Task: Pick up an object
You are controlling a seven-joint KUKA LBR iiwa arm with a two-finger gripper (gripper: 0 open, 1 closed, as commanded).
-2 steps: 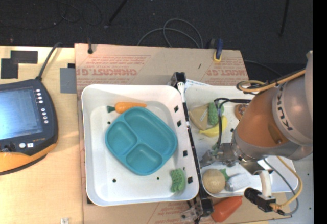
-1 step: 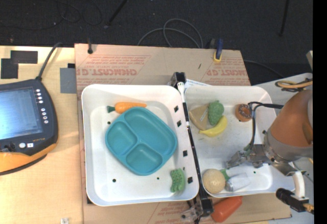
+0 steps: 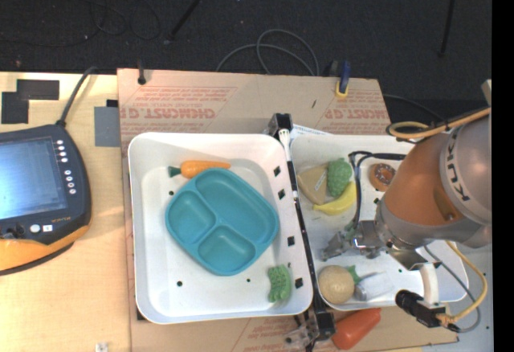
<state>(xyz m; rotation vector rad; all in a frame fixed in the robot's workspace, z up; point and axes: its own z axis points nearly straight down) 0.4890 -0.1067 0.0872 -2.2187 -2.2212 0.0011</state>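
Reaching in from the desk's right side, the arm [image 3: 438, 182] hangs low over the right bin [image 3: 459, 288], its orange band covering much of that bin's far right part. The claw [image 3: 347, 243] sits near the middle of this bin, toward its left wall; its metal parts show, but whether they are spread or pressed together cannot be told, and nothing is seen between them.

Candidate objects in the right bin: a green broccoli piece [image 3: 340, 175] resting on a yellow banana-like item [image 3: 344, 202] beside a tan wedge [image 3: 312, 183], all at the far left corner; a round beige item [image 3: 336, 284] at the near left corner, just below the claw. An orange-red item [image 3: 355, 328] lies on the near rim, partly outside.

The left bin [image 3: 148, 294] holds a teal divided plate [image 3: 222, 220] at its centre, a carrot [image 3: 203, 168] touching the plate's far edge, and a small green piece [image 3: 279, 284] at the near right corner.

Judgement: the claw's position suggests that the target is the beige item or the cluster above it. The crowding along the left wall is likely to hinder a clean grip.
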